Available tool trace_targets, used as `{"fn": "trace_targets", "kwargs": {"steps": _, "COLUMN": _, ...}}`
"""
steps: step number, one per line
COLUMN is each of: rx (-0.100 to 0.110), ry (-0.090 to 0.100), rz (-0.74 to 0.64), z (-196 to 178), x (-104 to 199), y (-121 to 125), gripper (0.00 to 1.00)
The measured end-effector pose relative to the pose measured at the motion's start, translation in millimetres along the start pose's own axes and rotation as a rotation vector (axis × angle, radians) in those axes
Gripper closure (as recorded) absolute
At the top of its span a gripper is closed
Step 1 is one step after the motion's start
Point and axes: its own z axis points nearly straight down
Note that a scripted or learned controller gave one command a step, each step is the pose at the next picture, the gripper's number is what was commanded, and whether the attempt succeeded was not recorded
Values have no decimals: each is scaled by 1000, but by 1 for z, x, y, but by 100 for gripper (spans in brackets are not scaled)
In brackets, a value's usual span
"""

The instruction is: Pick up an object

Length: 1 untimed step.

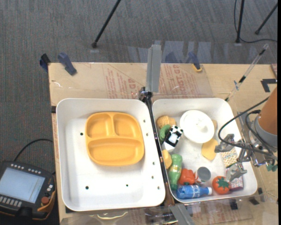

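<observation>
toys [187, 177], glossy plastic, crowd the right bin [225, 104]; gripper [241, 165] perhaps spread, hard to tell.

Illumination is even, diffuse and moderately bright; the two white bins [68, 125] read near full brightness without clipping, and the yellow tray [114, 138] casts only a faint, soft-edged shadow. A clear sheet over the cardboard bench top [178, 81] carries pale bluish reflections near the upright grey post [153, 69]. Focus is acceptable across the bench, but fine detail is soft and slightly grainy, and the arm [277, 114] at the right edge appears blurred.
</observation>
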Motion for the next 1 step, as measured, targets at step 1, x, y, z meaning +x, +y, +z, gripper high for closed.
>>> {"fn": "trace_targets", "kwargs": {"steps": 1, "rx": 1, "ry": -5, "rz": -155, "z": 97, "x": -15, "y": 15, "gripper": 0}}
